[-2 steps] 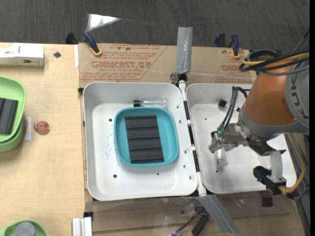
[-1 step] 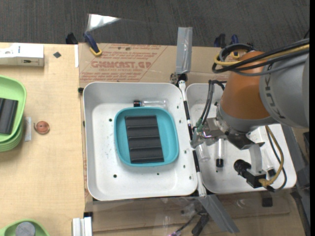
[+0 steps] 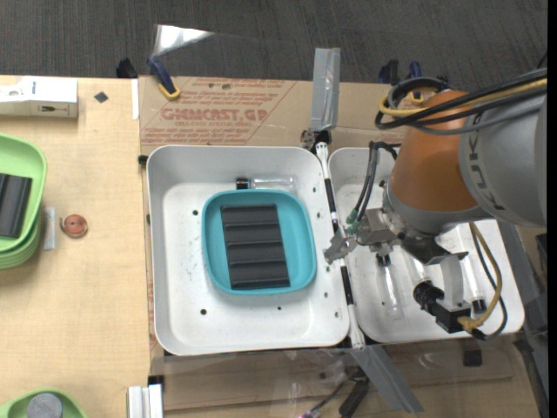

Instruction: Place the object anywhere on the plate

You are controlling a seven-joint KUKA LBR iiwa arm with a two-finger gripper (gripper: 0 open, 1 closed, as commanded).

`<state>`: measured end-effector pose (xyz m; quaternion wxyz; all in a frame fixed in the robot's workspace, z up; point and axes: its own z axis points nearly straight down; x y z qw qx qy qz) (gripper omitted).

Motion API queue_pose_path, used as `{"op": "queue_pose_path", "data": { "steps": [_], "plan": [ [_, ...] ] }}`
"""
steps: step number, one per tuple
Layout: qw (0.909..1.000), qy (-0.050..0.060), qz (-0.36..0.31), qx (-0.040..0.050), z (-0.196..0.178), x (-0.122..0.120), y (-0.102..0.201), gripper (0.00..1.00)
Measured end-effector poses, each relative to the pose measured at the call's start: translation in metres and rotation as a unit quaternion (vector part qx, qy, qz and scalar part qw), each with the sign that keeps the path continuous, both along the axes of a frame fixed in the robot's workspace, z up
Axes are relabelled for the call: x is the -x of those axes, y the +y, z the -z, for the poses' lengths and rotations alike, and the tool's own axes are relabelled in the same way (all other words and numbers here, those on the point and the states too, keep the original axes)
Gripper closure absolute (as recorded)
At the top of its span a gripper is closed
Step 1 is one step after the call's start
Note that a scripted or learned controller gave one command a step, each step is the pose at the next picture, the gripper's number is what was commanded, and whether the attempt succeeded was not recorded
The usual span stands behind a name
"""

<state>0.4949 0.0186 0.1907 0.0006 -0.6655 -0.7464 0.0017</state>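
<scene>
A teal plate (image 3: pixel 258 244) is sitting in the middle of the left bin (image 3: pixel 174 320), with a dark ribbed block (image 3: pixel 254 246) lying on it. The arm (image 3: pixel 452 159) is hanging over the right bin (image 3: pixel 505 316), and the gripper (image 3: pixel 387 273) is pointing down into it; whether it is apart or together cannot be told from this view.

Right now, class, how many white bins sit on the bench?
2. The left white bin holds the teal plate; the right white bin lies beside it, partly covered by the arm.
</scene>
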Motion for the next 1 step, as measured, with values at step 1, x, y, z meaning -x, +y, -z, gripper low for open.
{"op": "queue_pose_path", "data": {
  "steps": [1],
  "plan": [
    [1.0, 0.0, 0.004, 0.0006, 0.0005, -0.071, 0.0053, 0.0]
  ]
}}
